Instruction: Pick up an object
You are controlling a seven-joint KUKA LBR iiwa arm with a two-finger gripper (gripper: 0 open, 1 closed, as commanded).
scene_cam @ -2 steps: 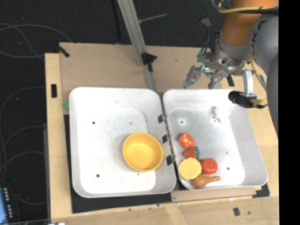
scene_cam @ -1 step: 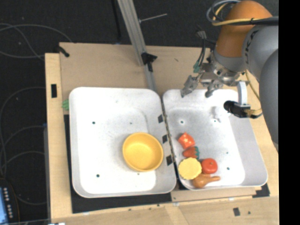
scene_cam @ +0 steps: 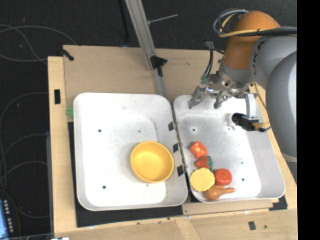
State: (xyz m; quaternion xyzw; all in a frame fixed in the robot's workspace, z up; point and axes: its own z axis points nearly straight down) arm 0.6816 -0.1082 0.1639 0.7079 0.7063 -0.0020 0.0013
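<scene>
Gripper [scene_cam: 206,100] fingers are spreading apart with nothing between them, hovering over the right bin's [scene_cam: 250,154] far edge. Toy foods, among them a red tomato [scene_cam: 223,176] and a yellow round piece [scene_cam: 202,179], are lying clustered in that bin's near corner, while a yellow bowl [scene_cam: 152,162] is sitting in the left bin [scene_cam: 110,124].

A tan, board-like table [scene_cam: 110,71] fills the middle of the camera view, its surface bare and matte along the top and left margins. Around it lies a dark, almost black floor [scene_cam: 30,14], crossed by thin pale cables [scene_cam: 20,34] that loop at the left. A grey metal rail [scene_cam: 142,29] slants down from the top edge to the table. A black mat [scene_cam: 72,174] shows along the table's lower left. Light is even and soft.
</scene>
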